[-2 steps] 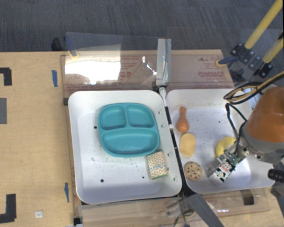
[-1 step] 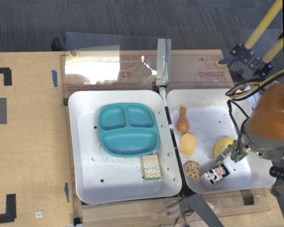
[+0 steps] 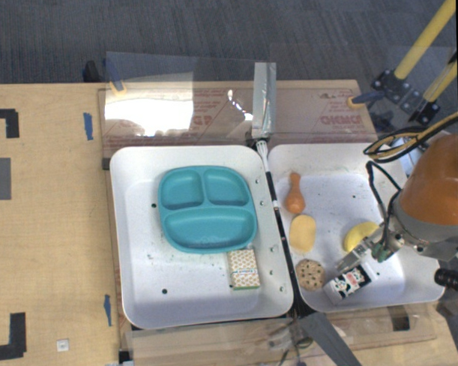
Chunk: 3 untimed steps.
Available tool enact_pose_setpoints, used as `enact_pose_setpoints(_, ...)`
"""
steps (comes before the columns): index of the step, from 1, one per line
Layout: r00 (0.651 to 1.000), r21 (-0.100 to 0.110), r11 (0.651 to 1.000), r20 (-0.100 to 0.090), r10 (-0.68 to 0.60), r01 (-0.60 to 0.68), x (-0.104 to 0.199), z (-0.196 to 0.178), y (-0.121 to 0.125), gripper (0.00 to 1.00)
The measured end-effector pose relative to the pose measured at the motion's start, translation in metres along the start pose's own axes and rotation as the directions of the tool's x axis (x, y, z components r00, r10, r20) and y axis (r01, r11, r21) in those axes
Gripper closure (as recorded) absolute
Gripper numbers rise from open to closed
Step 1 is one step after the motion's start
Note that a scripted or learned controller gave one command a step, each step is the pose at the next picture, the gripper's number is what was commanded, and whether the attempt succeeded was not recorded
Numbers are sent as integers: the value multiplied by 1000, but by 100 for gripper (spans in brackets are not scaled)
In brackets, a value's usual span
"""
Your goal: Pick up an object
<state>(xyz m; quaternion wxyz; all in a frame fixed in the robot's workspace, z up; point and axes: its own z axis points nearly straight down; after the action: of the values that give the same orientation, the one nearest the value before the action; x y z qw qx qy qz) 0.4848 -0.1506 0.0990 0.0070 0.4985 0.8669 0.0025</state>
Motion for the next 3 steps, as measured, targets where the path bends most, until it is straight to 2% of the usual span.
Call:
enact_pose_setpoints(1,1000,4,1000,-5,8,-8,-15,12,90,0)
enact_pose_setpoints(2,985,7,985,-4,172,-172,-42,14,137,0)
enact_pose_setpoints(3,986,-1,986,1,169,-169,-43,1,140,100)
